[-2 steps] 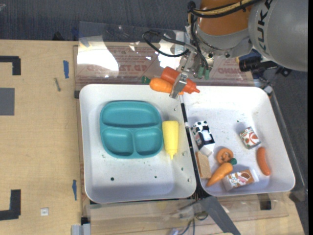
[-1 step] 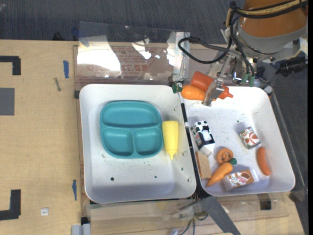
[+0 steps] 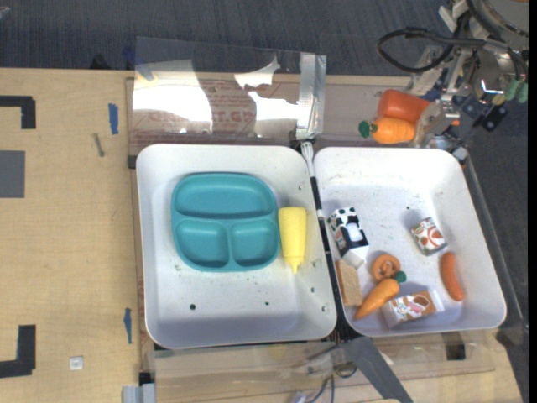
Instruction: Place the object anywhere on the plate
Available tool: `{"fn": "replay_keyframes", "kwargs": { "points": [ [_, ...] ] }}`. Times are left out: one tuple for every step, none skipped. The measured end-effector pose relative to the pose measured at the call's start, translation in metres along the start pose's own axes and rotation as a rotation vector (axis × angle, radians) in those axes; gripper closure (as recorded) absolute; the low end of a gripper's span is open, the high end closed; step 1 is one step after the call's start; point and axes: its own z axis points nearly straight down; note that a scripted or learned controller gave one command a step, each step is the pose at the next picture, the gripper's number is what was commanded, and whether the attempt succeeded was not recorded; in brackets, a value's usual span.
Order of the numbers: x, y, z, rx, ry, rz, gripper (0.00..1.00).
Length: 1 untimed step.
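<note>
fingers [image 3: 436, 122]: seen past the right bin's far rim, state cannot be told | pepper [image 3: 398, 116]: just left of the fingers, maybe touched | plate [image 3: 225, 221]: lower left, well apart, in the left bin [image 3: 159, 309] | yellow bottle [image 3: 293, 235]: touching the plate's right edge

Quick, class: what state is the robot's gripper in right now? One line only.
Gripper: by the orange and green toy behind the right bin; whether it is open, shut or holding the toy cannot be told.
</note>
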Motion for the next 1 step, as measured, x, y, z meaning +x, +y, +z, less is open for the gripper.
{"fn": "replay_keyframes", "kwargs": {
  "points": [
    [-0.0222, -0.0436, -0.0543, 0.0, 0.001, -0.299, 1.0]
  ]
}}
